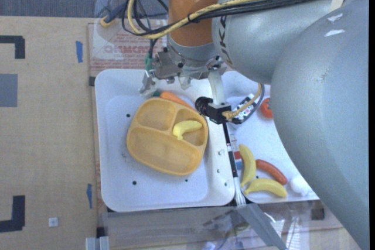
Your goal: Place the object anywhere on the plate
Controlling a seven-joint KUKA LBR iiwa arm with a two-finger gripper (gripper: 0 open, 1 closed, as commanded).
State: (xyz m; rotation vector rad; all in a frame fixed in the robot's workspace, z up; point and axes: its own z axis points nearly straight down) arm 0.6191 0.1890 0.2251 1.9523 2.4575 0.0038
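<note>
The yellow divided plate (166,144) lies in the left bin (114,143), closer to the bin's far and right rims, with bare white floor open on its left and near sides. A yellow banana (187,127) lies in the plate's small right compartment. An orange carrot (173,98) lies on the bin floor just beyond the plate's far edge, touching or nearly touching it. The end effector (170,70) hangs over the far edge of the left bin, just above the carrot; its tips are probably near the carrot, but the wrist hides them, so their spread cannot be told. In the right bin (275,143) lie two more bananas (258,175) and a red sausage (271,170).
</note>
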